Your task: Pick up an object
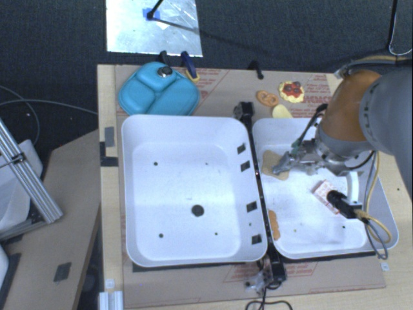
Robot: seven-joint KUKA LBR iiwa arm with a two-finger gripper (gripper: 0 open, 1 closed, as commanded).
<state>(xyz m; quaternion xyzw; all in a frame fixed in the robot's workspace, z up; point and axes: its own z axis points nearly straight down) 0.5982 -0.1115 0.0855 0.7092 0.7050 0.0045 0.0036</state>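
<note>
My gripper hangs low over the left part of the right bin, with the grey and orange arm reaching in from the right. A flat tan object lies on the bin floor right under and beside the gripper tip; whether they touch cannot be told. A small orange-brown piece lies against the right bin's left wall, nearer the front. In the left bin rests a small dark disc.
Behind the left bin sits a blue lidded container. On the bench behind the right bin lie small toy foods: an orange one, a red and yellow one and a pale yellow one.
</note>
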